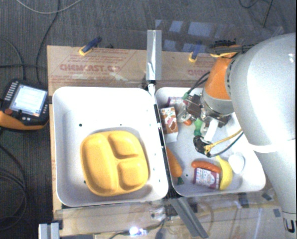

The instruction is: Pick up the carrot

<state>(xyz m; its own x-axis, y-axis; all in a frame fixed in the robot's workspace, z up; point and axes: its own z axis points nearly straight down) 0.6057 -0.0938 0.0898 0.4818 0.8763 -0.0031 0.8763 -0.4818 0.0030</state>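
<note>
The carrot [174,165] is a short orange piece lying against the left wall of the right bin [248,185], near its front. My gripper [202,127] hangs below the orange wrist band [217,81] over the back middle of that bin, up and to the right of the carrot and well apart from it. Cables and the wrist body crowd the view around the gripper. Nothing can be made out held in it.
In the right bin lie a brown packet [169,119], a small green item [199,126], a red ketchup bottle [207,175], a yellow lemon [226,173] and a white round piece [236,162]. The left bin [69,108] holds a yellow divided plate [115,162]. A teach pendant [22,104] lies off the bench at the left.
</note>
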